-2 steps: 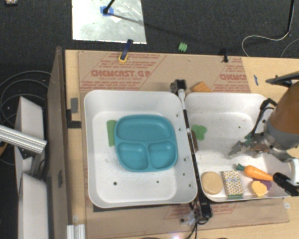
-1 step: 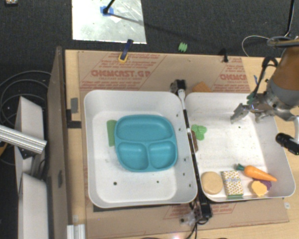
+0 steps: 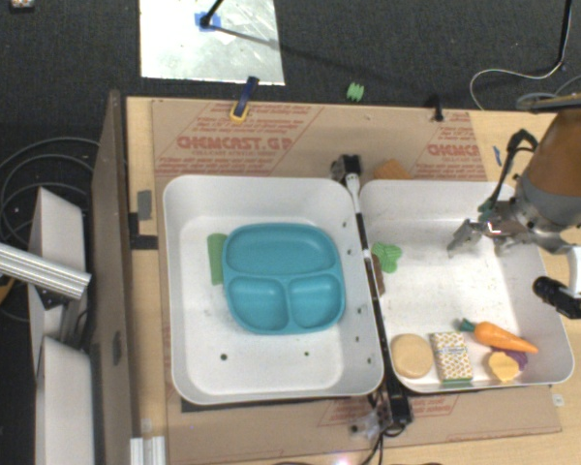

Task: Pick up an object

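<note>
A blue divided plate (image 3: 282,291) is sitting in the left bin (image 3: 189,260); a toy carrot (image 3: 502,336) is lying lower right in the right bin (image 3: 436,211), jaws (image 3: 486,232) hovering released, grasping nothing.

I see, along the right bin's (image 3: 436,250) near edge, a tan round disc (image 3: 412,355), a patterned upright box (image 3: 452,357), an orange carrot (image 3: 504,337) lying flat, and a yellow piece (image 3: 504,366); a green item (image 3: 387,257) lies by its left wall.

Single fixed cam, mounted above bench (image 3: 300,129), looking down at a slant. Both white bins (image 3: 189,289) fully in frame, side by side; floor visible beyond bench's far edge. Arm (image 3: 566,163) enters from frame right. Mid-range view.
</note>
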Motion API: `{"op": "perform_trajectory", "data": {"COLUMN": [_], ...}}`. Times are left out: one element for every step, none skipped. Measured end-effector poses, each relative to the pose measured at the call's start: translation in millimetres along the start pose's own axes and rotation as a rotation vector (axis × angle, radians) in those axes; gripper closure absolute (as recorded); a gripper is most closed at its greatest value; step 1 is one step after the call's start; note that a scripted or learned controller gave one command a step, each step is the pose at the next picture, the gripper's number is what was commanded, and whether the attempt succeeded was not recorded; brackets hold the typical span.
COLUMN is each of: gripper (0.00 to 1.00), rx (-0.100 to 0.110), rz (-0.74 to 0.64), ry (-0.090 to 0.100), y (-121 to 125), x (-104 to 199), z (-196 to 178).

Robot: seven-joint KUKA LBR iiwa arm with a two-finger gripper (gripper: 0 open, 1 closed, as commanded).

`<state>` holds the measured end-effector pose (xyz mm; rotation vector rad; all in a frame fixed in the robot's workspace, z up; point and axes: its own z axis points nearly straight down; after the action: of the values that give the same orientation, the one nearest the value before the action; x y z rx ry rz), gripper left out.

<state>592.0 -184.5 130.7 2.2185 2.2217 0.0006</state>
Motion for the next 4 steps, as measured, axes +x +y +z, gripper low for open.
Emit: {"op": "perform_trajectory", "data": {"gripper": [0.00,0.00,0.00,0.00], "rx": [-0.004,0.007,0.002,-0.008], "rz": [-0.003,0.002,-0.007,-0.006], "ry": [-0.001,0.004,0.003,-0.001], "y": [39,-51,-31,49], "x": [-22,9,98,94], "z": [5,-11,49,45]}}
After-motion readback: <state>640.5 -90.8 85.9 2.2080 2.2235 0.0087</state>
